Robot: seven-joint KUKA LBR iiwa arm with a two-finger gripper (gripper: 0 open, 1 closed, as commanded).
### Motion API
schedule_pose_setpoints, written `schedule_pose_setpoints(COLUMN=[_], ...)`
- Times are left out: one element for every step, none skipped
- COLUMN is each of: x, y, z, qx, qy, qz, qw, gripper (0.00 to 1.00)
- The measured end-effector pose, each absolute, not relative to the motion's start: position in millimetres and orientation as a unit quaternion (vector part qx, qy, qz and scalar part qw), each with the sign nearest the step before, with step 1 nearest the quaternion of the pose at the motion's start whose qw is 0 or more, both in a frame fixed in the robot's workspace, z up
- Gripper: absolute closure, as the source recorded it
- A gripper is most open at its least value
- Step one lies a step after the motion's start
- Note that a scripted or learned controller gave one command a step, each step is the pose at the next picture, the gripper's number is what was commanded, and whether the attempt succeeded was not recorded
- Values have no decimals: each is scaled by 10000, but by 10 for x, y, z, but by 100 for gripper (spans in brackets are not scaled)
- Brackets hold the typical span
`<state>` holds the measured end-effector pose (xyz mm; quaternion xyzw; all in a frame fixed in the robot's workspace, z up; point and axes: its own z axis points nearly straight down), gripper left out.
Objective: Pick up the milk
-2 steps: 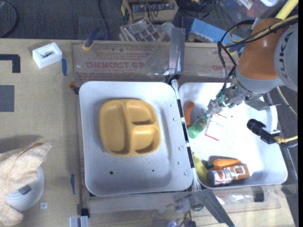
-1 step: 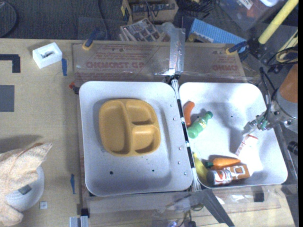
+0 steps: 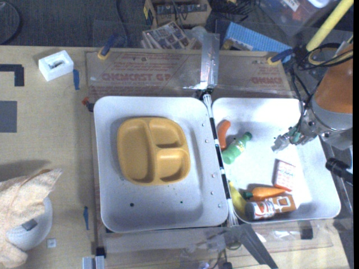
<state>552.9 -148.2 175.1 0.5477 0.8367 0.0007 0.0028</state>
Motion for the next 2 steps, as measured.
schedule_pose_setpoints(x=[5378,5658], y=[-2151,-2243], z=[2758,2157], qx=[5085,6056], qy=[8610,7958], qz=[2,1], qw=[31,2], gripper=[100,100])
